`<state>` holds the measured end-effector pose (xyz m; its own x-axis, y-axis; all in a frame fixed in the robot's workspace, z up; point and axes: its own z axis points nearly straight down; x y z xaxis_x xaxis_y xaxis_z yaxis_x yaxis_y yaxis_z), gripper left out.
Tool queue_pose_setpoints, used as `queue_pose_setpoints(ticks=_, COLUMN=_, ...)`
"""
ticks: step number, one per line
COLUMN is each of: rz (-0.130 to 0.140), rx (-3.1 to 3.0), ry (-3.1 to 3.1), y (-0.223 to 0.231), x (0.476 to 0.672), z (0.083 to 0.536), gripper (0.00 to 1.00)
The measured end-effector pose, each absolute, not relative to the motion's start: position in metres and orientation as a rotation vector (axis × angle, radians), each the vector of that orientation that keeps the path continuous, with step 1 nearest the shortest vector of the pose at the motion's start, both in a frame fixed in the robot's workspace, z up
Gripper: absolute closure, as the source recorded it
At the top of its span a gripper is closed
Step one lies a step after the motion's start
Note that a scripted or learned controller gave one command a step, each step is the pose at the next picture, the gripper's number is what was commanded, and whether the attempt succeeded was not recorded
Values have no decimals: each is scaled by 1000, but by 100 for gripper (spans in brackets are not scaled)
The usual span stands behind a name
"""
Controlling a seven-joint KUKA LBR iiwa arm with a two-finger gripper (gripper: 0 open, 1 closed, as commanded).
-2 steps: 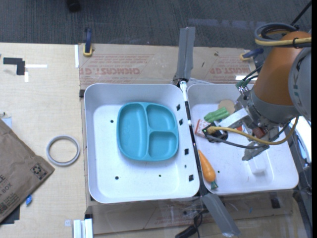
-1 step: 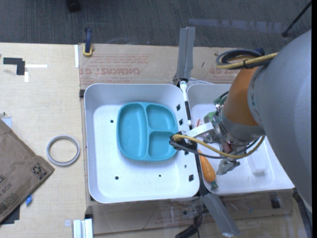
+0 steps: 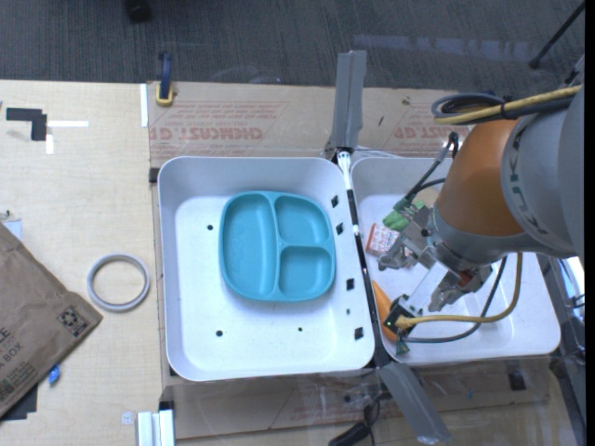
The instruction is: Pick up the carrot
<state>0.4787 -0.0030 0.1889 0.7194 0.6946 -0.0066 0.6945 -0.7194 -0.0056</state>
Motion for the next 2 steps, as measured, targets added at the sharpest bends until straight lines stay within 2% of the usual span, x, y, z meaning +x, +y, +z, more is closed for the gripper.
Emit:
queue_pose_setpoints(ticks=1, rz=8, rx=-3024, ry=-848, y=20, x=478, z=190, gripper=0)
queue_pose_setpoints(ticks=2, rz=11, rx=-3118, ry=-393, y=-6, x=551, z=189, gripper=0)
